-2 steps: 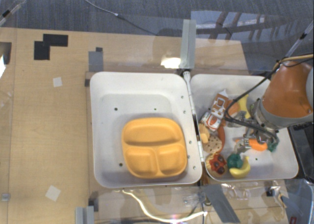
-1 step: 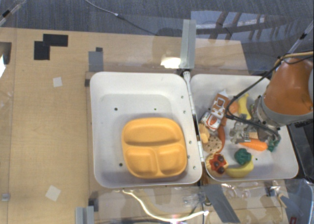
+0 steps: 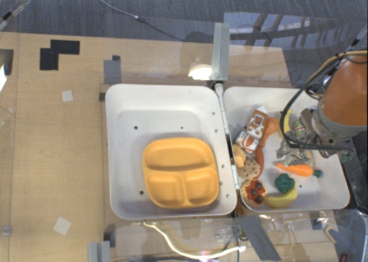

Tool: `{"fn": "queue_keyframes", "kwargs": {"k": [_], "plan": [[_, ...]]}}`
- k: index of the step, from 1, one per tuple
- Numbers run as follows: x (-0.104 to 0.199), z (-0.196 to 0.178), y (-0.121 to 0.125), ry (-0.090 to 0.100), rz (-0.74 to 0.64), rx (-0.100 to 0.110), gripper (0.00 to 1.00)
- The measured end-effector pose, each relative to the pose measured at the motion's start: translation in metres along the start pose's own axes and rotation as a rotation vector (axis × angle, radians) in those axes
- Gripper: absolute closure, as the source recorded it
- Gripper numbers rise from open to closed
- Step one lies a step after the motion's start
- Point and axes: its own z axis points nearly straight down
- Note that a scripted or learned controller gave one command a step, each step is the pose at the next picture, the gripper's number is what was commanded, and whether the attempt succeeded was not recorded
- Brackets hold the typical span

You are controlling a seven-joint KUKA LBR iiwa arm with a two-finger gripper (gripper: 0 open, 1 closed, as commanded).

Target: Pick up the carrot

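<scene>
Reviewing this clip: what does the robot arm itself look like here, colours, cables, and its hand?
The arm comes in at the right as a rounded orange band above a grey ring at the wrist. Black cables loop from its upper side and curve down its left side toward the wrist. Below hangs the hand, a small grey metal piece with dark wiring around it. No markings are legible.

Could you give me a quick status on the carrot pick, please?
Gripper low over right bin. Carrot lying just below it, not lifted. Broccoli and banana close by.

Broccoli (image 3: 284,182) and banana (image 3: 280,199) crowd the carrot (image 3: 297,169).
</scene>
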Motion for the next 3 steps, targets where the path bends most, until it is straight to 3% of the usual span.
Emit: {"fn": "queue_keyframes", "kwargs": {"k": [1,2,3], "plan": [[0.014,0.051,-0.058,-0.012,-0.201,0.009,1.00],[0.018,0.057,-0.056,0.000,-0.199,0.000,0.00],[0.046,0.067,-0.042,-0.003,-0.171,0.003,0.00]]}}
